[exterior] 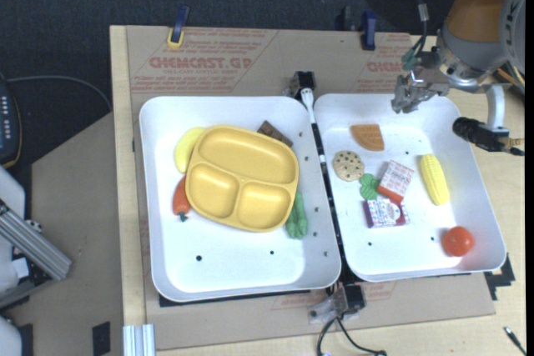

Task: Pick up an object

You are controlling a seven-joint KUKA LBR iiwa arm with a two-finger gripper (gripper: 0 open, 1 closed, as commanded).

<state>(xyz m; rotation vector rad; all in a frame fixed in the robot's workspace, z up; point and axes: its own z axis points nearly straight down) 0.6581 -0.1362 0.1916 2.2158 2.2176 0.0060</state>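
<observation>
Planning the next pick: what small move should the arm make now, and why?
Probably shift the end effector toward the bin's middle and down over the orange wedge. It sits at the right bin's far edge, above the floor, and that wedge lies nearest with space around it.

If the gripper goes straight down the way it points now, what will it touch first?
Probably the bare floor of the right bin near its far edge. The gripper hangs over that corner, and the nearest item, the orange slice, lies off to the side. Height is hard to judge from this slanted view.
</observation>
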